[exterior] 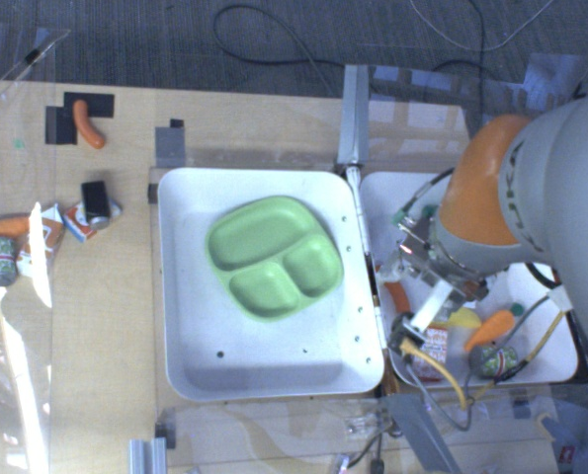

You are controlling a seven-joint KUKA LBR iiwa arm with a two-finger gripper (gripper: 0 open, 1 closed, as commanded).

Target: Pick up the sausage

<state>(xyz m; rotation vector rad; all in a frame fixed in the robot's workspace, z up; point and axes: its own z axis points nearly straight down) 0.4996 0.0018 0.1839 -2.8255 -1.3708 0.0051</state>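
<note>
Claw (419, 265) hung low over right bin (387, 200); whether open or closed could not be told. Sausage (396, 292) lay in same bin by left wall, just beside claw. Green plate (274, 255) sat in left bin (190, 344).

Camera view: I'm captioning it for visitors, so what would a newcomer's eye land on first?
The pale green three-compartment plastic plate in the middle of the left white bin. Then the bulky grey arm with its orange band, hanging over the right white bin and its small clutter.
</note>
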